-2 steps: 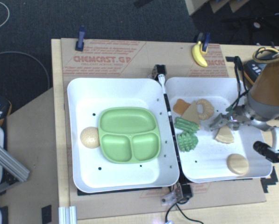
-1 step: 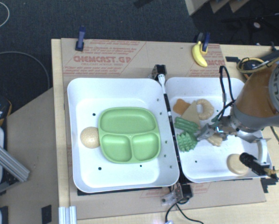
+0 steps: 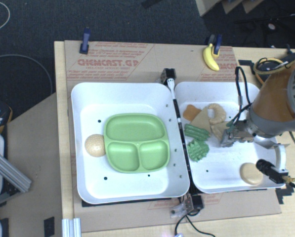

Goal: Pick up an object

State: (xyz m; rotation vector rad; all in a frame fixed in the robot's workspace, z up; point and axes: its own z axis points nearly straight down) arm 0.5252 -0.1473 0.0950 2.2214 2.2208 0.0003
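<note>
The right bin [image 3: 221, 179] holds a small heap near its back left: an orange piece [image 3: 191, 113], a tan ring-shaped item [image 3: 216, 112], a tan flat piece [image 3: 202, 120] and two green ridged toys [image 3: 196, 141]. A beige round object [image 3: 250, 174] lies near the bin's front right. My gripper [image 3: 227, 136] reaches down from the right into the middle of this bin, just right of the green toys and below the tan ring. Nothing shows between its tips.
The left bin [image 3: 88, 181] holds a green three-compartment tray [image 3: 136, 142] with a beige ball [image 3: 94, 145] at its left side. A yellow banana [image 3: 211, 58] and a blue clamp [image 3: 84, 41] rest on the cardboard behind the bins. Cables hang off the arm.
</note>
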